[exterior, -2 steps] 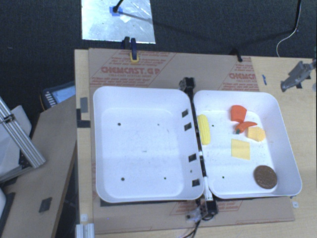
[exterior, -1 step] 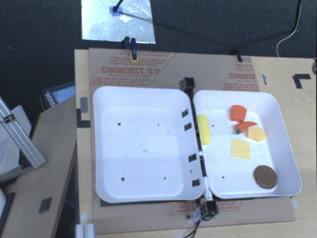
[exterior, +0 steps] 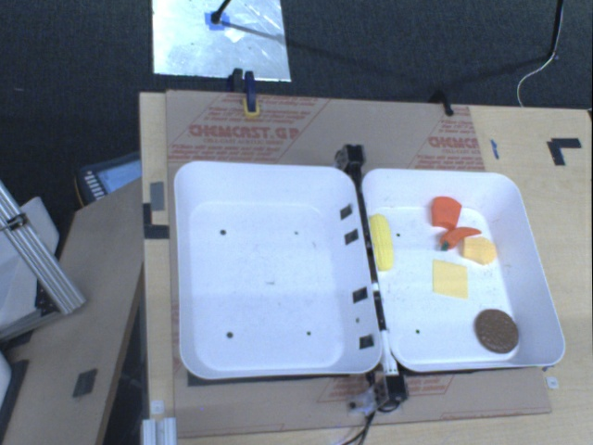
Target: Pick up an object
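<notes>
- Looking down, we see the right bin (exterior: pixel 533 248) holding a corn cob (exterior: pixel 381 240), cheese slice (exterior: pixel 450 278) and brown cookie (exterior: pixel 497 330).
- We cannot tell the pincer's state.

Robotics lab test station, bench-top bin setup.

Setting: laboratory or research workcell. Evidence: two shallow white bins, left bin (exterior: pixel 264 272) and right bin (exterior: pixel 528 248), joined side by side and fixed by small black clips (exterior: pixel 359 295) on a wooden surface (exterior: pixel 315 123) covered by a sheet printed "CHEMCAST GP"; toy food pieces as test objects, among them a yellow corn cob (exterior: pixel 380 240) and a brown round disc (exterior: pixel 497 330); aluminium extrusion framing (exterior: pixel 37 258) at left; dark carpeted floor (exterior: pixel 74 63); a shiny metal plate (exterior: pixel 220 26) on that floor; a yellow clamp (exterior: pixel 250 95) at the far edge; loose cables (exterior: pixel 547 58).
</notes>
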Available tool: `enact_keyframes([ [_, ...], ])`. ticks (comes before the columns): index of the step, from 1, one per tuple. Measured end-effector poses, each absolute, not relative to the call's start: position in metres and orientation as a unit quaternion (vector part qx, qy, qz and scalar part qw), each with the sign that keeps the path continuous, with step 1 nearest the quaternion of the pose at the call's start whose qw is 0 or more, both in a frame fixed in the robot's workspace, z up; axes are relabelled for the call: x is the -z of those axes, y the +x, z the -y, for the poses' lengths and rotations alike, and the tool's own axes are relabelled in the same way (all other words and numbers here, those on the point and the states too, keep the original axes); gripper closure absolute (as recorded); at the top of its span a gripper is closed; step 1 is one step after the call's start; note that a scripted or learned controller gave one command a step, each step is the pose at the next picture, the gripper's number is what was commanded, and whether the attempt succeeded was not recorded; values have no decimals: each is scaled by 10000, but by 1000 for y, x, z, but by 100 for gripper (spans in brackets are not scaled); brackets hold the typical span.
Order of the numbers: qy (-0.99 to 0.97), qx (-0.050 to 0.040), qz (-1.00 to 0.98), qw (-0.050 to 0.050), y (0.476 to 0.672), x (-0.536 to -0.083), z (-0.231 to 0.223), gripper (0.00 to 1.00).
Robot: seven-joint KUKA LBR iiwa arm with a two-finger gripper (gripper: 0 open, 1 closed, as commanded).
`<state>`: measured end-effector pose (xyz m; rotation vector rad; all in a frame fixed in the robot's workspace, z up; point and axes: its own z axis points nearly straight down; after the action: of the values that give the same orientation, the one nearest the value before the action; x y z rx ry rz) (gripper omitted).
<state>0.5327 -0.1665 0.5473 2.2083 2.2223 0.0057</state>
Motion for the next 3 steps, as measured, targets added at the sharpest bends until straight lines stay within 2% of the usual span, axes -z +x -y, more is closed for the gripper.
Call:
enact_keyframes([
  [1,7073,4,-7069,17,589,-504,208,100],
  [2,7048,-8,-7094,29,655,-491,205,100],
  [3,7051,-16,-7091,42,669,-532,206,100],
])
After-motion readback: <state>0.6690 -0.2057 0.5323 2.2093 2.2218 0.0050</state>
